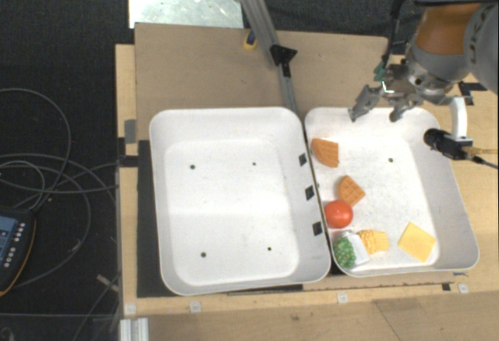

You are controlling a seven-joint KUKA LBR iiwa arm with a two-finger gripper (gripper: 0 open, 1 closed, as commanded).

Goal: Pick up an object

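My gripper (380,110) hangs open over the far edge of the right bin (405,146), with nothing between its fingers. Below it in that bin lie an orange wedge (326,151), a waffle-like orange piece (351,190), a red tomato (338,214), a green-and-white piece (346,250), a yellow corn cob (373,240) and a yellow cheese block (417,242). The orange wedge is the nearest, down and to the left of the gripper.
The left bin (234,199) sits beside the right one, their rims touching at the middle. A grey pole (261,12) slants down to the far edge between the bins. Cables and a handset (12,238) lie on the floor at left.
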